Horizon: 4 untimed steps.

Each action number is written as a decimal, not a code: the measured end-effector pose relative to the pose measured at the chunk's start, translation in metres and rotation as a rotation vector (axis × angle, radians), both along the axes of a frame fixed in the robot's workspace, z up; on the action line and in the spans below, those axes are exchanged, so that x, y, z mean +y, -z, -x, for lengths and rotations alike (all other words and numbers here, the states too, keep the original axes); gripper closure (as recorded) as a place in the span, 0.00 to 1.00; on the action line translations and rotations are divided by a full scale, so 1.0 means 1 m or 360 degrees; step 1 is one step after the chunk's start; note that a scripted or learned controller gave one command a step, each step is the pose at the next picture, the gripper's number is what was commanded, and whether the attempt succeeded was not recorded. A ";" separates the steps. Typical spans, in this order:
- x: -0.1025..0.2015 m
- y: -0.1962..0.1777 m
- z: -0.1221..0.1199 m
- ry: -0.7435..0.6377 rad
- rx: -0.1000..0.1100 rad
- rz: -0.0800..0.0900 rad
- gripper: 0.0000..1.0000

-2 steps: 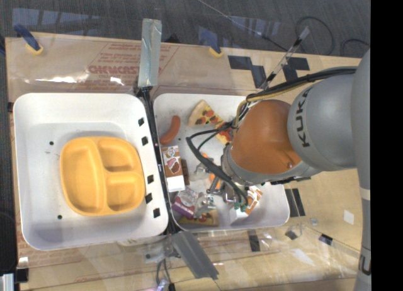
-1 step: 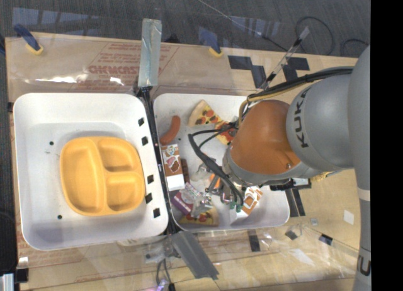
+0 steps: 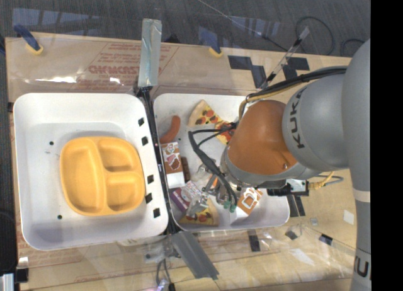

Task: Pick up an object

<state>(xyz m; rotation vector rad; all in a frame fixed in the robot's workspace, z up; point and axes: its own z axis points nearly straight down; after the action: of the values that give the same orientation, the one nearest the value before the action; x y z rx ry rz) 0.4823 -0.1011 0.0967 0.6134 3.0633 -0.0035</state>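
Seemingly the arm [image 3: 296, 132] hides much of the right bin [image 3: 165, 104].

A yellow divided tray [image 3: 101, 174] lies in the left bin [image 3: 38, 110]. Over the right bin [image 3: 277, 217], the grey arm [image 3: 321, 126] reaches down among a pizza slice [image 3: 204, 114], a sausage [image 3: 170, 128] and small packets [image 3: 174, 158].
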 end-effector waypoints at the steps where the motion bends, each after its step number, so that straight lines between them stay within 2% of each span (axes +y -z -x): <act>1: -0.030 0.003 0.003 -0.0036 0.0015 -0.0006 0.00; 2: -0.005 0.005 -0.038 0.0182 0.0025 -0.0011 0.00; 3: -0.045 0.004 -0.086 -0.0091 0.0022 -0.0006 0.00; 4: -0.044 -0.007 -0.087 -0.0099 0.0018 -0.0005 1.00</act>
<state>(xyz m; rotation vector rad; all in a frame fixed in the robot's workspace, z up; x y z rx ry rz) 0.5695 -0.1450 0.1032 0.5197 3.0924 -0.0015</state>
